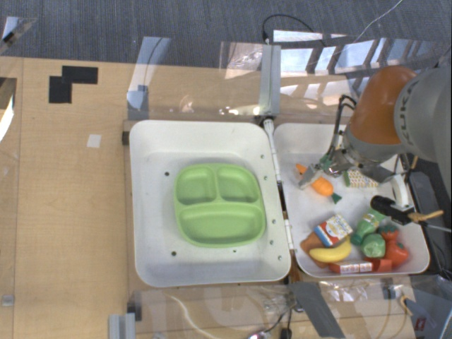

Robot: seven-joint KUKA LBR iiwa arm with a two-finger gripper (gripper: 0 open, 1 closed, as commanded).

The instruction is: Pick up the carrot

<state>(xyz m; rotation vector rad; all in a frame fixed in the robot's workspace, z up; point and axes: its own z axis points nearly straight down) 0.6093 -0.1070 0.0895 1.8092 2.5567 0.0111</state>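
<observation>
The arm (402,111) reached in from the right over the right bin (296,143), its orange band above the wrist and the wrist bent down and leftward. The gripper (316,176) hung low in the bin's upper left part, its fingers (308,179) slightly apart and pointing down-left, nothing clamped between them. The carrot (323,186) lay on the bin floor just beside the fingertips, below and right of them, its green top toward the lower right; whether a finger touched it could not be told. A banana (330,253), a small carton (333,229) and green and red vegetables lay heaped along the bin's near edge. The left bin (148,189) held a green plate (219,205).
</observation>
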